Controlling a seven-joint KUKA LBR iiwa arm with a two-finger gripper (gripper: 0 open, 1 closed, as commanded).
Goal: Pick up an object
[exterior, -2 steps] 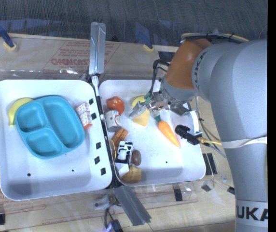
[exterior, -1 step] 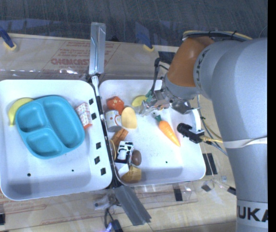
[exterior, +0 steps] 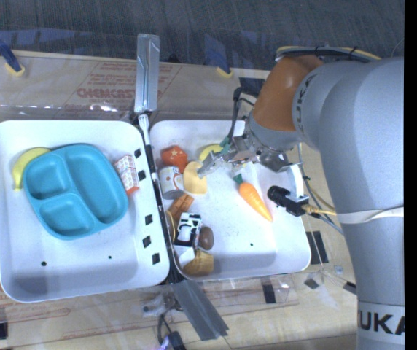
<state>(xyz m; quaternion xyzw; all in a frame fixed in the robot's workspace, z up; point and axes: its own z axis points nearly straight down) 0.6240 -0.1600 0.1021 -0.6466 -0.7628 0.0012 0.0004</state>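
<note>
Jaws' state I cannot tell; gripper (exterior: pixel 219 160) hangs low near the right bin's (exterior: pixel 289 257) back edge, probably seeking the pale yellow piece (exterior: pixel 195 179) beside it

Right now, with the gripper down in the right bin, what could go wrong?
1. The gripper sits among a tight cluster: the pale yellow piece, tomato and can. It may nudge a neighbour rather than pick one.
2. That cluster hugs the divider wall, so a push could wedge items there.
3. The carrot lies under the wrist; a sweep could knock it.
</note>
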